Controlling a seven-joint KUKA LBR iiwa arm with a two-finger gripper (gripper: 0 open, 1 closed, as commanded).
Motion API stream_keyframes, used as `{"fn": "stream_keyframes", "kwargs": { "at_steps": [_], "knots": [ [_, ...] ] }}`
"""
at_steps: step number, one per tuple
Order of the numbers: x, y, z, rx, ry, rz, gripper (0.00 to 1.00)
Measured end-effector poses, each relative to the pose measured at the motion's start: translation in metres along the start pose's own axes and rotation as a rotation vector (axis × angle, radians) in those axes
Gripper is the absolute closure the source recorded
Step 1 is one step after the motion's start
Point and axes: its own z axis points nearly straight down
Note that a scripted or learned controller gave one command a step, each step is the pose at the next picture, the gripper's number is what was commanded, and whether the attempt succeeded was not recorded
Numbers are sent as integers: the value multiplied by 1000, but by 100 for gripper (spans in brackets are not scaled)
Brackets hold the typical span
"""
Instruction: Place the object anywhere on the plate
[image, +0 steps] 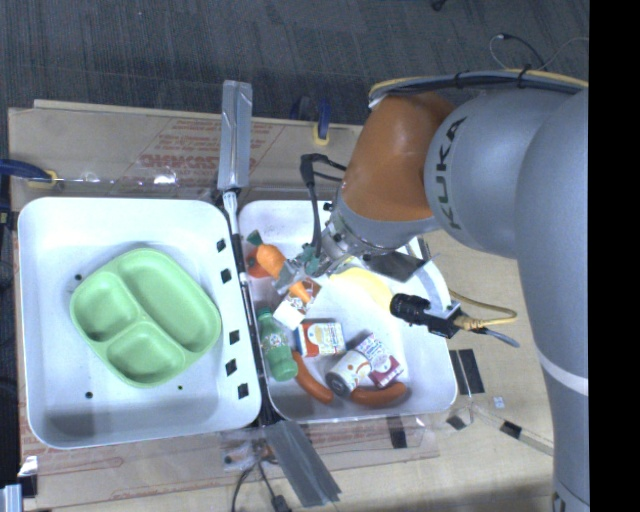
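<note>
Object: not singled out; candidates lie heaped in the right bin (440, 385), among them a carrot (266, 260), a small carton (321, 337), a can (348, 373) and a sausage (379, 396).
Plate: green divided plate (146, 314) sits in the left bin (50, 400), well apart from the heap.
Gripper: gripper (305, 268) is low over the heap's upper left, just beside the carrot; whether it is wide, narrow or gripping, I cannot tell.
Risk: crowded items touch, so a neighbour may get nudged or the pick may slip.

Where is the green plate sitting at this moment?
The green divided plate lies in the left bin, around its middle and tilted diagonally. The cluttered right bin, where the gripper is reaching, sits beside it.
</note>
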Motion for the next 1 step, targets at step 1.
{"fn": "stream_keyframes", "kwargs": {
  "at_steps": [1],
  "knots": [
    [-19,7,20,-1,-1,64,100]
  ]
}}
